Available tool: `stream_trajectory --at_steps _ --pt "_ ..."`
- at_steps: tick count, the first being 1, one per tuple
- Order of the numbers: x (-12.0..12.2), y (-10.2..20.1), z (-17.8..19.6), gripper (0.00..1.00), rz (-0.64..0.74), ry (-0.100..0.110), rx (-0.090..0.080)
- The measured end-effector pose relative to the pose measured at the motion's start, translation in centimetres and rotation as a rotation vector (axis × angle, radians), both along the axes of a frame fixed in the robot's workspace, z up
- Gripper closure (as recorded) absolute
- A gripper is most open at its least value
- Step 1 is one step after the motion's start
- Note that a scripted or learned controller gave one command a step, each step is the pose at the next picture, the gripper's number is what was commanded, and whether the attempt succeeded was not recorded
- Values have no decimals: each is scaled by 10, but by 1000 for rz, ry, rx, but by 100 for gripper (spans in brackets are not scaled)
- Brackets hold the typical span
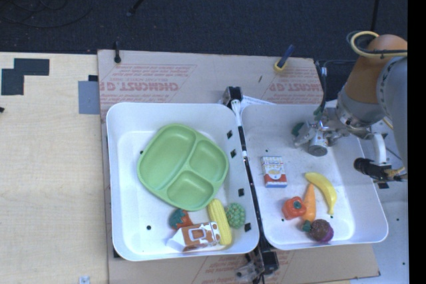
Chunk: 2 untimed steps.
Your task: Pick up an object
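Observation:
My gripper [311, 138] hangs low over the back of the right bin [373, 223], its metal fingers pointing left, with a small dark green piece beside the fingertips. Nearer the front of that bin lie a small white and red carton [273, 170], a yellow banana [323, 190], an orange carrot [309, 202], a red pepper [293, 207] and a dark purple fruit [321, 231]. None of these touches the gripper; the carton lies a short way to its front left.
The left bin [120, 143] holds a green divided plate [184, 166], a corn cob [219, 223], a green broccoli-like piece [235, 214], a small carton [197, 235] and a strawberry-like toy [178, 217]. Cardboard lies under both bins. The arm [373, 86] enters from the right.

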<state>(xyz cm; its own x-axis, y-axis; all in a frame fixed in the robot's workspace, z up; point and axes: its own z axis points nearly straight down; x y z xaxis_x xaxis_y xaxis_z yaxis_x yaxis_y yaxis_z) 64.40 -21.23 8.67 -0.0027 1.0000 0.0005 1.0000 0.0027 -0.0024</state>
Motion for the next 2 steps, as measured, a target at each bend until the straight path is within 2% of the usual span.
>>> stream_trajectory --at_steps 1,2 --pt "-7 46 0 0 -1 2 1" --pt "-14 121 0 0 -1 2 2"
